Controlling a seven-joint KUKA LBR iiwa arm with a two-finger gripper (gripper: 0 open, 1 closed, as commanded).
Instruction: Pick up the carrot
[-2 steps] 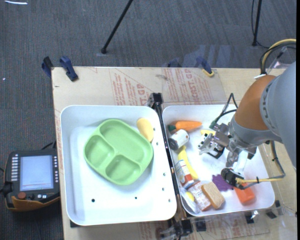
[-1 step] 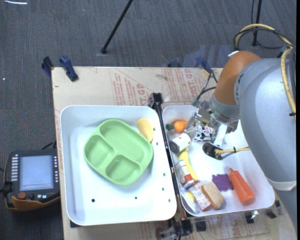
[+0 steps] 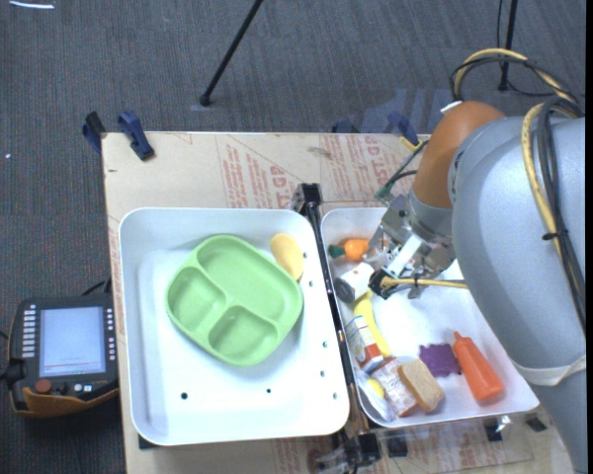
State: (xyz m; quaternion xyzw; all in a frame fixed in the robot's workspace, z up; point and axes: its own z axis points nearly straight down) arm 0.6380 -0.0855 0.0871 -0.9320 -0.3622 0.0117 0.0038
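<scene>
gripper (image 3: pixel 393 257), opening not discernible, poised low in the right bin (image 3: pixel 427 316) at four o'clock of the carrot (image 3: pixel 356 248), seemingly aligned for a grasp.

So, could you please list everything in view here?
bins: two, white, side by side
plate: one, green, left bin
fruit: one, yellow, left bin, beside plate
carrot: one, orange, right bin, far left
tall bottle: one, yellow, right bin, left side
sauce bottle: one, orange-red, right bin, near right
toy: one, purple, right bin, beside sauce bottle
block: one, tan, right bin, near edge
arm: one, grey, from right
claw: one, grey, above right bin beside carrot
</scene>
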